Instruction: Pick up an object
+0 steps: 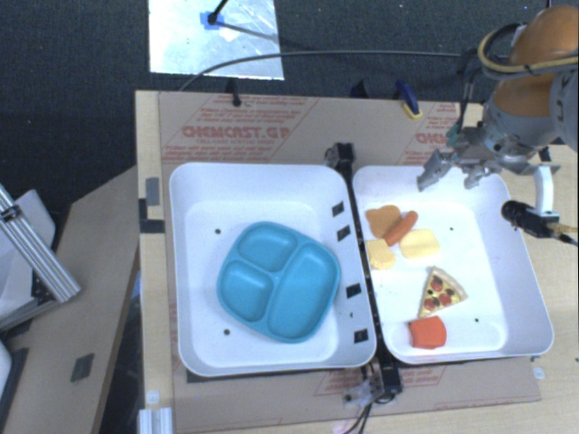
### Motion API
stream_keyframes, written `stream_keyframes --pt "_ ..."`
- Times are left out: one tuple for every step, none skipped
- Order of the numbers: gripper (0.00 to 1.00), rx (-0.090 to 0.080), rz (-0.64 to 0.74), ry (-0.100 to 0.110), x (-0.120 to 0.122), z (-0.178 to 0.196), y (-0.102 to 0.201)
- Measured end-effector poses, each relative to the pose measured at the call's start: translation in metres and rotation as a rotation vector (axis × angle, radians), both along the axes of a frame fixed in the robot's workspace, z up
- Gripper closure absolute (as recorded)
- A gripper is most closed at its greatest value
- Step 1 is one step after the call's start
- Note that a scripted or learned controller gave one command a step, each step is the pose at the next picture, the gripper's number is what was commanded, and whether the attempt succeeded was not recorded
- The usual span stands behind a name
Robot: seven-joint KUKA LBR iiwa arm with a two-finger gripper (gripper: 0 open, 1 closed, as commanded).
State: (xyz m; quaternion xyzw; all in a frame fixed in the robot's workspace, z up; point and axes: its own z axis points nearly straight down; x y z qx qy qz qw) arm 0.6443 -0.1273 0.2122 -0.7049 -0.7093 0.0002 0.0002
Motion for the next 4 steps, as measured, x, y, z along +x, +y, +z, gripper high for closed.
stream_keyframes --pt "0.00 -0.001 -0.002 0.000 0.006 -0.043 -0.002" --pt "0.00 0.000 0.001 0.002 0.007 -0.100 0.008" --pt "1.00 -0.001 0.002 -0.006 0.009 -0.085 0.007" --pt "1.00 -0.002 -0.001 -0.008 0.018 -0.030 -0.001"
